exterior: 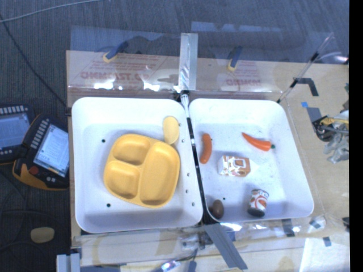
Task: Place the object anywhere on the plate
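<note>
I see yellow plate (142, 169) mid left bin (85, 208) | potato chip (171, 128) at plate's rim | gripper state: can't tell

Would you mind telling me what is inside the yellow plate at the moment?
The plate in the left bin shows three bare yellow compartments with nothing in them. A pale yellow oval piece lies just outside its far rim. Whatever is under the plate is covered.

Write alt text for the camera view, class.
A yellow divided plate lies in the left white bin, a pale oval piece touching its far edge. The right bin holds a sausage, carrot, small carton, can and brown lump.
</note>
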Motion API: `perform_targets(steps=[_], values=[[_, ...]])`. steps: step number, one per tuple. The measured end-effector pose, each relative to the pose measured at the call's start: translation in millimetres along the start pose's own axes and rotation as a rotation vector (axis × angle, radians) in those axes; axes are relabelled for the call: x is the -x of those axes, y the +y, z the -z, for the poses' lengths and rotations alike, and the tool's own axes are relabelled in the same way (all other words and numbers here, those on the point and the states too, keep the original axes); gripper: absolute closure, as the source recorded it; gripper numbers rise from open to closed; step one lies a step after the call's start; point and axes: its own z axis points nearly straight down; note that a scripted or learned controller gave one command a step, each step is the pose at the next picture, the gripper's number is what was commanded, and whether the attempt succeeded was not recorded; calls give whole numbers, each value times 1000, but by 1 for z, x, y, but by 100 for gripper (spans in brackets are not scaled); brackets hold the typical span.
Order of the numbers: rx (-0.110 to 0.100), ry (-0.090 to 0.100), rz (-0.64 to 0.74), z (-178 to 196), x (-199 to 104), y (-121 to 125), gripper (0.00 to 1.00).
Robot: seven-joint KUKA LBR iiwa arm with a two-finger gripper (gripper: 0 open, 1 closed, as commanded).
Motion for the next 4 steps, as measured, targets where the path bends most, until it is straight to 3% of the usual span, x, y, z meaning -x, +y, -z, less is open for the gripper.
perform_targets(steps=[1,2,3,4], values=[[-3,18,73,-95,-21,-95,100],[-3,19,73,-95,-21,-94,0],[0,20,-7,-22,-7,-7,0],[-1,11,-2,-16,-8,-8,100]])
